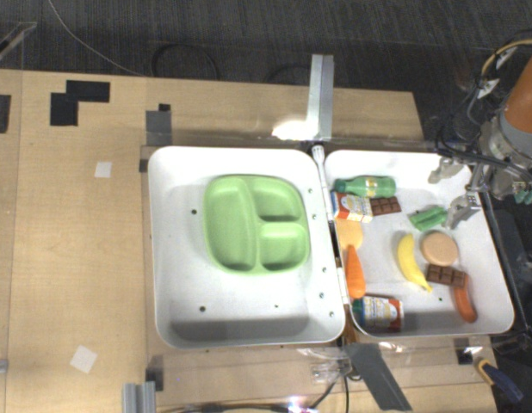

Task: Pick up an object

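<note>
The grey arm with its orange band comes in at the right, and its two-finger hand [460, 198] hangs over the upper right part of the right-hand shallow white bin [504, 275]. Its fingers look apart and nothing sits between them — the approach is the step in hand, the grasp not yet made.

The nearest thing is a small green wedge-shaped piece [428, 218], just beside the fingertips. Close below lie a round tan disc [439, 249], a yellow banana [410, 261] and a brown chocolate-bar block [445, 274].

The next move, as I judge it, calls for the hand to centre over one item — the green piece seems likeliest — drop, and close without nudging it against the neighbours.

The left-hand shallow white bin [176, 312] holds a light green divided plastic tray [253, 222].
</note>
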{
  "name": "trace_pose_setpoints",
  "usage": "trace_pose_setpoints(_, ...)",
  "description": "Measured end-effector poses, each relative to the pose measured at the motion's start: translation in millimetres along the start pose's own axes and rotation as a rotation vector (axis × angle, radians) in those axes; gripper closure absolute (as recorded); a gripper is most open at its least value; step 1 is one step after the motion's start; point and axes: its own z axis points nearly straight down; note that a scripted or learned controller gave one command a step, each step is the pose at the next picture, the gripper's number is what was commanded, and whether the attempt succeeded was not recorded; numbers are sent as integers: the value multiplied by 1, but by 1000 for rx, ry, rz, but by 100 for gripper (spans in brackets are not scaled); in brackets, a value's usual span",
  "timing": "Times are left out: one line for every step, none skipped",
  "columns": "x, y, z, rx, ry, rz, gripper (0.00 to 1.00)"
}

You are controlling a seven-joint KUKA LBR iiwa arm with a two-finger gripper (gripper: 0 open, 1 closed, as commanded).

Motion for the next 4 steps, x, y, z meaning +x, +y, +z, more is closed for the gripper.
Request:
trace_pose_setpoints(81, 14, 96, 8, -28, -100, 0)
trace_pose_setpoints(96, 58, 113, 1, -11, -73, 0)
trace_pose_setpoints(78, -15, 60, 3, -4, 25, 0)
trace_pose_setpoints(91, 19, 106, 8, -34, 64, 0)
